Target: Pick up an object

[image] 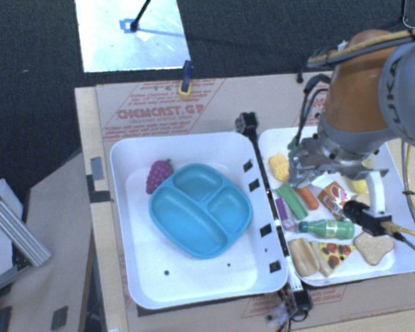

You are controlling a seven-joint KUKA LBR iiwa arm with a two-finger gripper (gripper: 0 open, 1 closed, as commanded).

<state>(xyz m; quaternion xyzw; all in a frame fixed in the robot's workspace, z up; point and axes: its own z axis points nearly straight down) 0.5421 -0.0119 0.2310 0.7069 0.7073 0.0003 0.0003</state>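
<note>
Overhead, arm (376,85) bent above right bin (397,178), end effector (305,170) state unclear

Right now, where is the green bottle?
The green bottle lies on its side in the right bin, toward its front, just above the pizza slice and hot dog, below the gripper.

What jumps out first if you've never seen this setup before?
Probably the big blue divided plate lying in the left bin, with a bunch of purple grapes beside it. Then the grey and orange arm, its gripper low over the right bin crowded with toy food.
</note>
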